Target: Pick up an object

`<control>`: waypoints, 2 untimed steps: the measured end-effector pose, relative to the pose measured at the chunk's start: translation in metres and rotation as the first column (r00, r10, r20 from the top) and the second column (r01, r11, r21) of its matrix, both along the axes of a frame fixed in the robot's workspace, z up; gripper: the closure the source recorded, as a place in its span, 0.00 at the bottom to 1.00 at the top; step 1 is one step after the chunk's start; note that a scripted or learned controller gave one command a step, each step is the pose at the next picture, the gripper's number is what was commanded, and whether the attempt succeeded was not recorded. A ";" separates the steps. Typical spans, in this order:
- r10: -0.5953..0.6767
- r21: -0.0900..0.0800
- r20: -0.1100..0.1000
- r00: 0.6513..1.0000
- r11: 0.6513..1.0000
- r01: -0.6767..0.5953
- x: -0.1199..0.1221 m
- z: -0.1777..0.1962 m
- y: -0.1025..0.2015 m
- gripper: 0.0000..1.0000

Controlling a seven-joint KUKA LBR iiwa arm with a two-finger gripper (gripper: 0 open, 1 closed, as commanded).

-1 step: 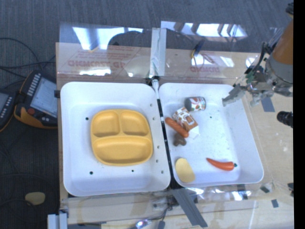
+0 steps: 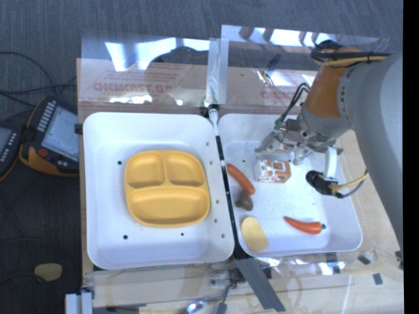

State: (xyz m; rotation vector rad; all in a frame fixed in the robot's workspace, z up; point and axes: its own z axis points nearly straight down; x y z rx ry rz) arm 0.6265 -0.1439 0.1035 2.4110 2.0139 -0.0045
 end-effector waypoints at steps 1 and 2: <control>0.153 -0.005 0.012 0.988 0.988 -0.153 -0.025 -0.015 -0.002 0.00; 0.263 -0.007 0.012 0.965 0.965 -0.263 -0.057 -0.014 0.016 0.00</control>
